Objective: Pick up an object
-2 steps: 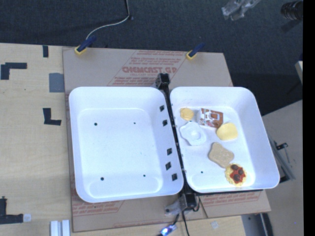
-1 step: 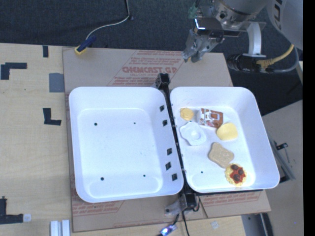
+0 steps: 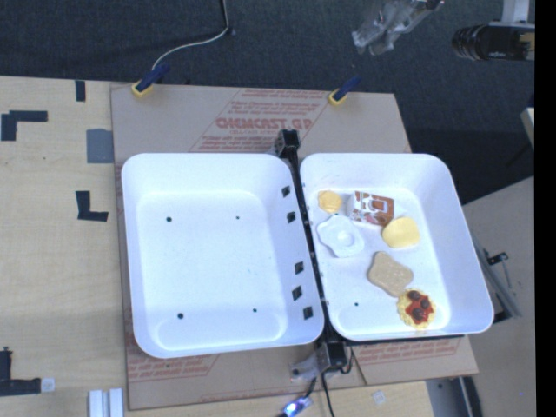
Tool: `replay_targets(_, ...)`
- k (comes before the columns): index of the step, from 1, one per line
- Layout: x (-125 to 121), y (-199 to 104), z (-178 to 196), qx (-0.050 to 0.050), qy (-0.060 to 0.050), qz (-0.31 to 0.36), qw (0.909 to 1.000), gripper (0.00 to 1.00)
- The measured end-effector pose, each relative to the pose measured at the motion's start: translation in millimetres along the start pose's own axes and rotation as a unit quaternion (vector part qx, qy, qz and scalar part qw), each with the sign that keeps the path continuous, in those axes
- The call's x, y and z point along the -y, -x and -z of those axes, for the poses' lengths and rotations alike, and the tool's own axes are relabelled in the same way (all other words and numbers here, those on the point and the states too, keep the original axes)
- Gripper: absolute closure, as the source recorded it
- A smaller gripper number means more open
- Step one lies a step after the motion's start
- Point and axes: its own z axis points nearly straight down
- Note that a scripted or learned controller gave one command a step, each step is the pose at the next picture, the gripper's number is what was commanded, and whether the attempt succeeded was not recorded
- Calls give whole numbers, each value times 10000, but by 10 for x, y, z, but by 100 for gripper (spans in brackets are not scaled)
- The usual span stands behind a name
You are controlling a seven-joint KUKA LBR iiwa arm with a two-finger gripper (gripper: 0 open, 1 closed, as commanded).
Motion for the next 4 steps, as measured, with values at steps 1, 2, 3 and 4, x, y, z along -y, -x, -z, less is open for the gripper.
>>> replay_targets(1,219,-216,-790,9,-107,-3,9999,100)
replay_targets(2,-51,-282,-42,2,-26,5,10000,100)
replay_targets(3,540,-930,-1168,10,-133,20,9999,100)
replay_targets(4,397,-919,-5,-9,-4,3,10000,100)
